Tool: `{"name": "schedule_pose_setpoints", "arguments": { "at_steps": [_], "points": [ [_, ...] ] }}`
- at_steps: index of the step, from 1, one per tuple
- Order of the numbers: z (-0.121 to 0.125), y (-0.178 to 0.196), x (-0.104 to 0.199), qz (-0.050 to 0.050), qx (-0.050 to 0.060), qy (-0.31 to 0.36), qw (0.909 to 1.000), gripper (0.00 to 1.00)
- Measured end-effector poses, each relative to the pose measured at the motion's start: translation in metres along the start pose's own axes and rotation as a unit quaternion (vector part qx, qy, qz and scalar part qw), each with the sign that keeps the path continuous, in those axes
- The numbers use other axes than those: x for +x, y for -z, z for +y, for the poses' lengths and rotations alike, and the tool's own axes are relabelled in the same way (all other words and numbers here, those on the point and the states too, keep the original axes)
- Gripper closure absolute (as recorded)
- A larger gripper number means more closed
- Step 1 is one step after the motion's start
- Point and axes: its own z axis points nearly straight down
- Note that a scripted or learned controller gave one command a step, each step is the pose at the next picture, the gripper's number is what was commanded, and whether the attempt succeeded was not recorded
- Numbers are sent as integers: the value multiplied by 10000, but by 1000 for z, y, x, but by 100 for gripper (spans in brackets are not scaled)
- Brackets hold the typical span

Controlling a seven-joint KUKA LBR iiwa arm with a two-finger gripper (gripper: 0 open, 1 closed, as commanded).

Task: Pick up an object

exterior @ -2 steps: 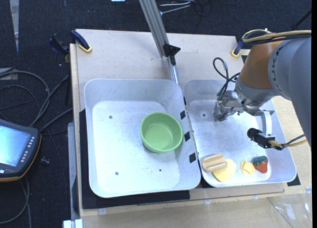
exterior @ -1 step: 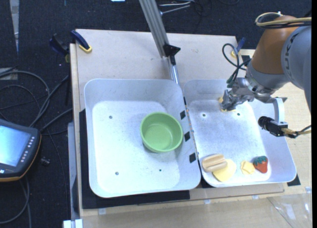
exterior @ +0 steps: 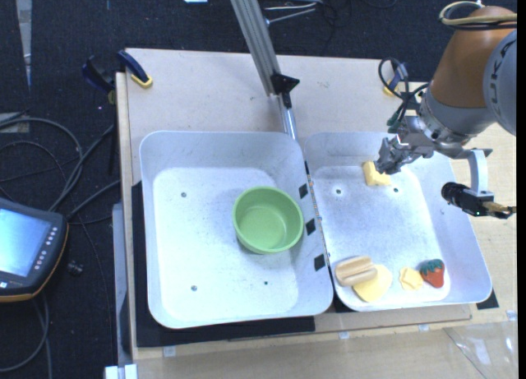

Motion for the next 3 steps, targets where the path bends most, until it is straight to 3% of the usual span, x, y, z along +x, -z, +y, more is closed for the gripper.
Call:
{"name": "schedule_pose_setpoints", "arguments": {
  "at_steps": [1,3],
  "points": [
    [-6,45,-1,0,0,-1,10000,100],
    [-20,42,108,9,22,22,10000,100]
  ]
}}
